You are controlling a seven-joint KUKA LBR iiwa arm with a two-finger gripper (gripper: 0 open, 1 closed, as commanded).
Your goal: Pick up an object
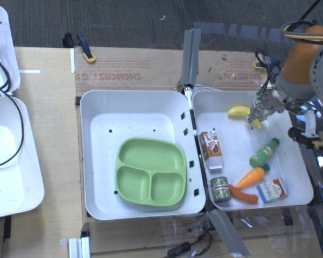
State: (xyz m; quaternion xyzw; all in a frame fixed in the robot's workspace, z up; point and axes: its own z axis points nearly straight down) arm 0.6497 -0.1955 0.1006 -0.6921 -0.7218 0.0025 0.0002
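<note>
In the right bin (290,144) lie a yellow banana (238,111), a brown-and-white carton (211,150), a green bottle (264,153), an orange carrot (251,177), a small green-lidded jar (220,188), a red sausage (243,195) and a small orange-and-blue pack (272,190). My gripper (256,119) hangs over the bin's far right part, just right of the banana. Its tips sit near the bin floor, and I cannot make out anything between them.
The left bin (97,144) holds a green three-compartment plate (151,171). A grey divider post (191,58) rises between the bins at the back. White trays (11,160) with a black cable lie at far left. A blue clamp (86,48) sits on the bench's back edge.
</note>
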